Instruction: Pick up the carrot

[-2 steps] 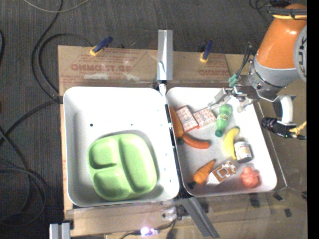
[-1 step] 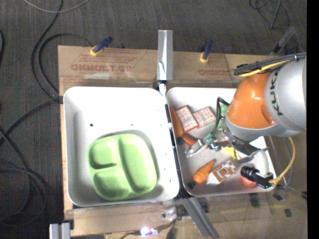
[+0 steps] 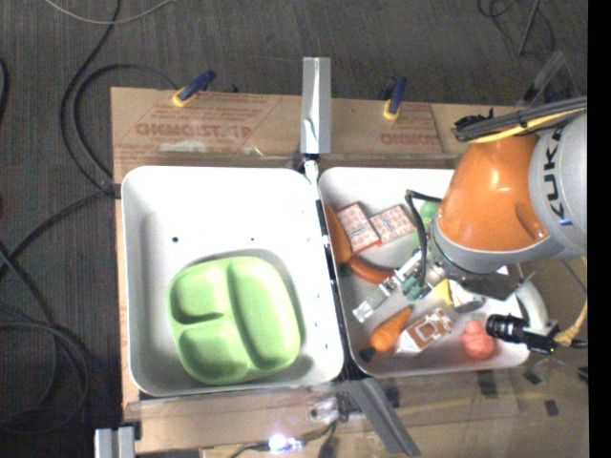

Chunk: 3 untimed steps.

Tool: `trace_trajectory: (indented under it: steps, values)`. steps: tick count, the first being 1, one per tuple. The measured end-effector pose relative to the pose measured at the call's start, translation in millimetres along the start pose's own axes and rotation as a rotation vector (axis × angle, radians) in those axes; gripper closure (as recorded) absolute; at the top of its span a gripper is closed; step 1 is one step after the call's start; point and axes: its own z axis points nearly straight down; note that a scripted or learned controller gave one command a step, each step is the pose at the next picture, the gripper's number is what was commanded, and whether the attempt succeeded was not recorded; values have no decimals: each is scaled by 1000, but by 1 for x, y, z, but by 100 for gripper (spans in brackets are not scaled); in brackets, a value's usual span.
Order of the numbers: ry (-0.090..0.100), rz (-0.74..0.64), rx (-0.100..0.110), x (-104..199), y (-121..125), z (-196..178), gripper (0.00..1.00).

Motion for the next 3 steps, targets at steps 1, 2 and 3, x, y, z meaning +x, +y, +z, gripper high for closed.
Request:
trace_trajectory:
  steps: [1, 2, 3]
  values:
    - [3, 221, 1, -47, -31, 78, 0]
    - [9, 220, 3, -46, -30, 72, 100]
    - [-1, 395, 2, 17, 11, 0, 100]
